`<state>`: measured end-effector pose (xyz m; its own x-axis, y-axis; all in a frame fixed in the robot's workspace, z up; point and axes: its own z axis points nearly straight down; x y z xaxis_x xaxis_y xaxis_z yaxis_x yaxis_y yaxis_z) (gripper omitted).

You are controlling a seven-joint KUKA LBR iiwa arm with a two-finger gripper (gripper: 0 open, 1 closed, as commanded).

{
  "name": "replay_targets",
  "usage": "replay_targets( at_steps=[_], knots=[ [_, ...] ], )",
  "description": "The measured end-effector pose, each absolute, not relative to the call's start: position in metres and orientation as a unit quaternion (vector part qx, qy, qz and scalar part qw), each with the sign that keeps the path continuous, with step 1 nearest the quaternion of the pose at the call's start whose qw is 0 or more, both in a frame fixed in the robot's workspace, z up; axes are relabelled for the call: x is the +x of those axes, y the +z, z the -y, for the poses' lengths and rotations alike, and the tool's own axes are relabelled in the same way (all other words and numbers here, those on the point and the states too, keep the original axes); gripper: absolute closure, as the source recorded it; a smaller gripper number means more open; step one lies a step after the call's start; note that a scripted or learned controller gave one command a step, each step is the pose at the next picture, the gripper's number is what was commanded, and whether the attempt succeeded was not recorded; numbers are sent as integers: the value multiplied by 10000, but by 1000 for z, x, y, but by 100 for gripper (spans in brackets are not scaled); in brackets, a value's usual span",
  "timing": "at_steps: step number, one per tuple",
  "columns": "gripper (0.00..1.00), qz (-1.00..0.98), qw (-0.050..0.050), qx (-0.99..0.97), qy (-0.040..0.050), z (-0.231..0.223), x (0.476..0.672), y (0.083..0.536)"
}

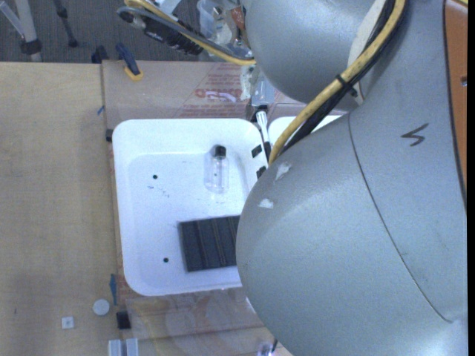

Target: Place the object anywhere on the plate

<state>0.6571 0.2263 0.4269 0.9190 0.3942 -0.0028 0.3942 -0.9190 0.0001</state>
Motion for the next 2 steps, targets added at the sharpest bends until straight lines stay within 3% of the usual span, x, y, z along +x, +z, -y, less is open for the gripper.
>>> replay_targets(
  at_steps=[1,2],
  knots=[
    [0,-998,6,9950,4,-219,551,434],
    [0,-1565,4,9877,-5,-219,486,435]
  ],
)
